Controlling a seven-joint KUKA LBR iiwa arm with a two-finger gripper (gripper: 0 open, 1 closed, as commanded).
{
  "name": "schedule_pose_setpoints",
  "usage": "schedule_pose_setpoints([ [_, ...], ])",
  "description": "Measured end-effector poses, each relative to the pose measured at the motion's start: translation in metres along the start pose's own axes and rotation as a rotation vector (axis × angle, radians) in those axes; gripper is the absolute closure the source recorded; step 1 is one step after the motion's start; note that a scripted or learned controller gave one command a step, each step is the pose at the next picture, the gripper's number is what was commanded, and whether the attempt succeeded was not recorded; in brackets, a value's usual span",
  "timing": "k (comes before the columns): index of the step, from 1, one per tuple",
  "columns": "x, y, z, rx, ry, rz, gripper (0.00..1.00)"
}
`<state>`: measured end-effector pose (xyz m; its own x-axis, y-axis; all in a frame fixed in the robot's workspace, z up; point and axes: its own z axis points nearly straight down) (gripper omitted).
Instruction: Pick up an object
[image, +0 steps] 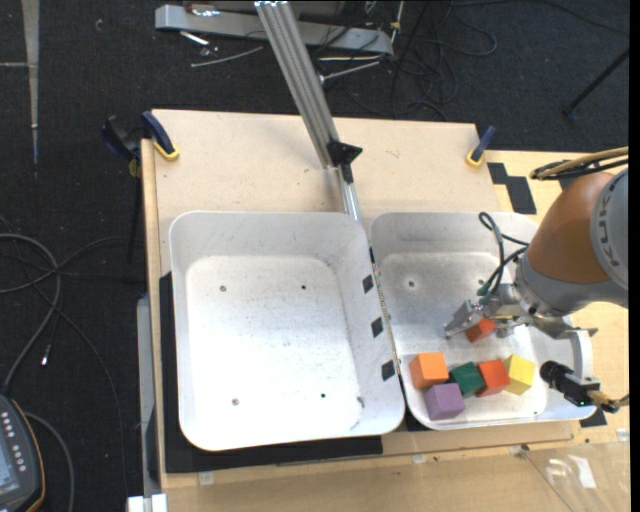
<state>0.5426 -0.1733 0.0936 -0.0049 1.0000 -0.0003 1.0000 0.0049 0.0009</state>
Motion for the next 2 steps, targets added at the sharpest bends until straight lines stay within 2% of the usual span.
schedule_pose_setpoints([
  [1,-0.002,-0.001,-0.012,0.000,0.000,0.004,1.00],
  [2,-0.032,0.021,-0.118,-0.008,-0.005,0.003,1.00],
])
